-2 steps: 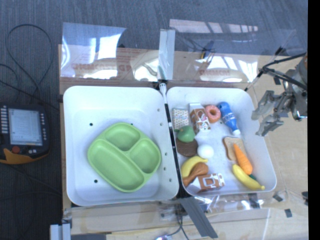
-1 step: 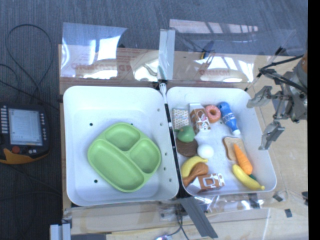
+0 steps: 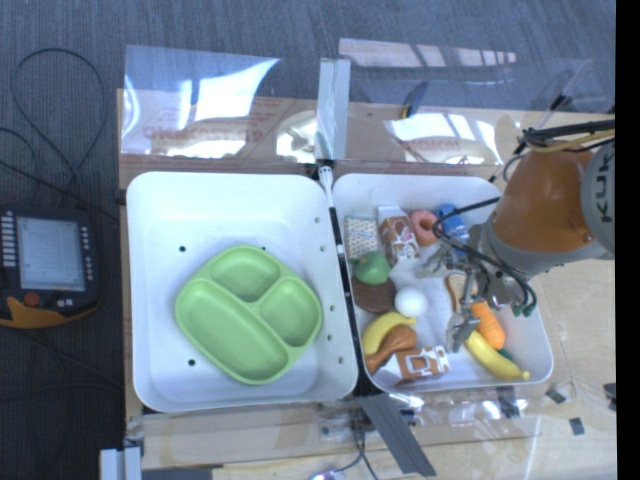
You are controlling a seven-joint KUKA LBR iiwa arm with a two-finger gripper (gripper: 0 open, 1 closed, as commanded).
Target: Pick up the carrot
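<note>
The small orange plastic carrot (image 3: 488, 325) lies in the right white bin (image 3: 540, 368), touching the gripper (image 3: 466, 320). Probably light and slick, so grab it mid-body. Grip state: can't tell.

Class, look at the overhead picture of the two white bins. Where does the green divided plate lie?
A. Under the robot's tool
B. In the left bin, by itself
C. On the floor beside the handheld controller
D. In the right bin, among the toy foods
B. The green divided plate lies flat in the left bin, while the carrot, banana and other toy foods sit in the right bin.
</note>
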